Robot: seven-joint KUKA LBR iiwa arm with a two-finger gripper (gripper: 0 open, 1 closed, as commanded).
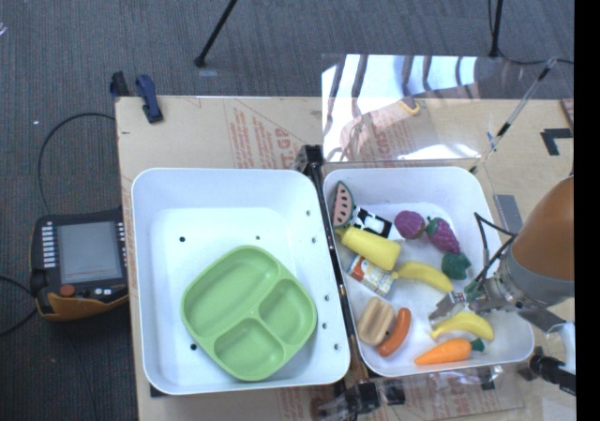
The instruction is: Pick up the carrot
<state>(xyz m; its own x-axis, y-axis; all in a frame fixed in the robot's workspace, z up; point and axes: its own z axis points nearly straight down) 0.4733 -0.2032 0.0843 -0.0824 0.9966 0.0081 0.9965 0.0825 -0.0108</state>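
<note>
Carrot (443, 352) lies at the near edge of the right bin (469, 180), long axis roughly left-right, leafy end right. Tool (461, 301) hovers just above it, over a banana (466, 323). Tool state: cannot tell. Next move: short drop toward the near edge.

We count two white bins (150, 222), one green divided plate (248, 313), two bananas (424, 274), one carrot (442, 352), one strawberry (442, 234) and one watermelon slice (341, 204).

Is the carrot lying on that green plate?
No, the carrot lies in the right bin, while the green plate sits in the left bin.
</note>
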